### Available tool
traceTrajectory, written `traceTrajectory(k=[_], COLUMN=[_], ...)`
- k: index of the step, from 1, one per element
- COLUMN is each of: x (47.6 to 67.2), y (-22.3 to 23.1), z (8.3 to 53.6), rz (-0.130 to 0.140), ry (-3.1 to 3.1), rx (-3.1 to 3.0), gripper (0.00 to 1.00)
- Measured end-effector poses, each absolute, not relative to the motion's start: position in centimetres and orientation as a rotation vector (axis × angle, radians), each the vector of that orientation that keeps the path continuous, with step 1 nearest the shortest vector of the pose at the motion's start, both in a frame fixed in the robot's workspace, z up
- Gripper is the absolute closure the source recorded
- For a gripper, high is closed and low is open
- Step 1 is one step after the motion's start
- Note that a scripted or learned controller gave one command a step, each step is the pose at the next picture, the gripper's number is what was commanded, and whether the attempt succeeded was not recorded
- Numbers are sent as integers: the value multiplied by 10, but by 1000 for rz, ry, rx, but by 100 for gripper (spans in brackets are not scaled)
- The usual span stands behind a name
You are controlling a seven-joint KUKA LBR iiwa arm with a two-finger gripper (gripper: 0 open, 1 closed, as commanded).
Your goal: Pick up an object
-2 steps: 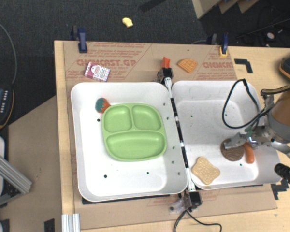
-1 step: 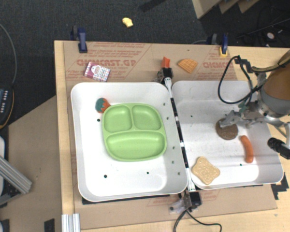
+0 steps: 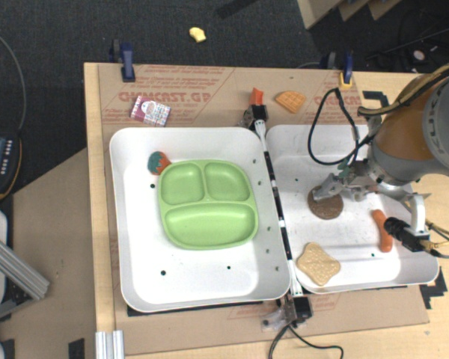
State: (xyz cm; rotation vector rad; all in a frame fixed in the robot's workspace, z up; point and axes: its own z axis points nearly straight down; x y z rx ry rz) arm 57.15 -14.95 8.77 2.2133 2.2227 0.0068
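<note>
Gripper point(image 3: 331, 191) sits directly over a flat round brown disc point(image 3: 327, 207) in the right white bin point(image 3: 299, 144), touching it; grip state unclear.

You see a bulky grey metal arm point(image 3: 443, 122) with a broad orange band point(image 3: 404, 137) and looping black cables point(image 3: 337, 118).

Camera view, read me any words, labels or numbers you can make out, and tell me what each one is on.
"CHEMCAST GP" or close to it, in faded red print on the brown board under the bins; the letters are blurred, so this reading is uncertain.
Smaller red print lines along the board's top edge: too blurred to read.
Small pink and white packet on the board: print too small to read.
</note>
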Motion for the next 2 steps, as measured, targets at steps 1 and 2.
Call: traceTrajectory(k=[1, 2], x=[557, 650], y=[-103, -142], z=[88, 87], rz=[6, 9], ry=[2218, 2216], rx=[2216, 2210], gripper=[0, 0])
